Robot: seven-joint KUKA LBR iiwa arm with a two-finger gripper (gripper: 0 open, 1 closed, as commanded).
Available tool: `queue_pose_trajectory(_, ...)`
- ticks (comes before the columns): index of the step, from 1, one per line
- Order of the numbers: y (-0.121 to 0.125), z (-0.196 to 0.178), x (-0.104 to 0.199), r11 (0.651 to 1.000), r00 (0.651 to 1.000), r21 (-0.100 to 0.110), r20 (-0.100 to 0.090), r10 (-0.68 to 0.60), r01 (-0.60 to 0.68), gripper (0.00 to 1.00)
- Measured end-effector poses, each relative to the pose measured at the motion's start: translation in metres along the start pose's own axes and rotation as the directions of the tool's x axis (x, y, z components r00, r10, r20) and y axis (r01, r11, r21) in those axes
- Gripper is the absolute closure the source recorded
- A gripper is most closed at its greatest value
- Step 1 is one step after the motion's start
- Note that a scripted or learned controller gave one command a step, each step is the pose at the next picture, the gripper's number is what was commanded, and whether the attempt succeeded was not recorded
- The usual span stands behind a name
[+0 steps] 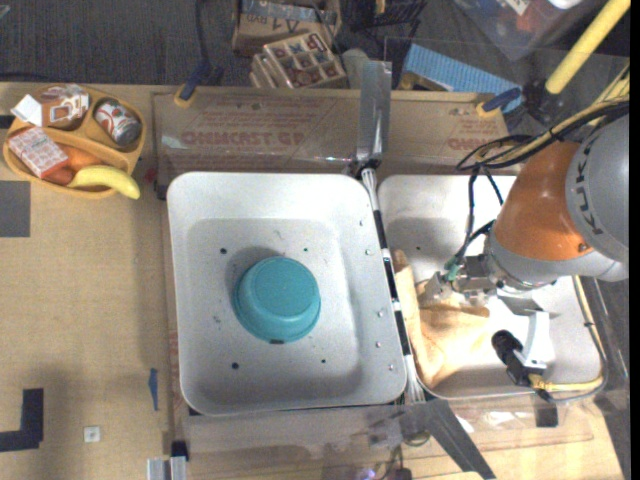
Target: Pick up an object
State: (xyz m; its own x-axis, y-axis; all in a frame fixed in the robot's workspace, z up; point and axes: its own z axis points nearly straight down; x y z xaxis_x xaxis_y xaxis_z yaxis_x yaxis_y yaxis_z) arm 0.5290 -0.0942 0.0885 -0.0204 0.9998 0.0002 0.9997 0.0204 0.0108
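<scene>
Tan cloth lies rumpled in right bin, gripper low at its upper edge, grasp state indiscernible; judged best to pinch a raised fold, then lift straight.

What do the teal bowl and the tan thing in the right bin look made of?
Teal bowl: likely plastic, smooth matte, one even colour with a soft sheen. Tan thing: looks like cloth or soft foam, limp and creased, slumped across the right bin floor; can't be sure.

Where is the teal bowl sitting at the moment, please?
In the camera view, the teal bowl sits upside down near the middle of the left bin, apart from the gripper, which is over the right bin.
</scene>
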Motion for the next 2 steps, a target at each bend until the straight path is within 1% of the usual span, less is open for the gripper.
queue_pose_trajectory(1, 0.054, 0.001, -0.005, 0.985, 0.985, 0.0, 0.001, -0.175, 0.175, 0.0)
queue_pose_trajectory(2, -0.003, 0.0, -0.044, 0.944, 0.944, 0.003, 0.0, -0.33, 0.33, 0.0)
